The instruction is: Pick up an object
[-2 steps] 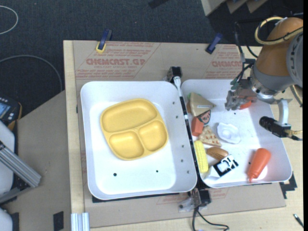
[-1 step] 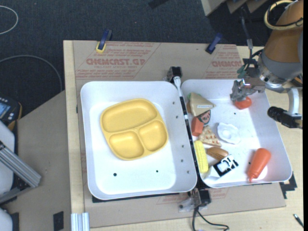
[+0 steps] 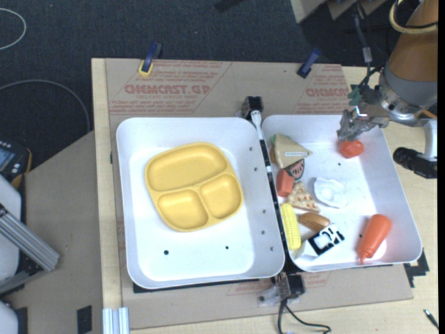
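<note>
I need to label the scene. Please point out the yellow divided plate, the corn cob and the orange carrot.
yellow divided plate (image 3: 174, 169), camera view, its large top compartment.
corn cob (image 3: 290, 226), camera view, middle of the cob.
orange carrot (image 3: 373, 235), camera view, its thick upper body.

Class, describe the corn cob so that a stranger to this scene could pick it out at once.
Find the right-hand white bin and follow its left wall toward the near corner. The corn cob lies along that wall, beside a brown bread roll. It is the only yellow, knobbly item in that bin.
</note>
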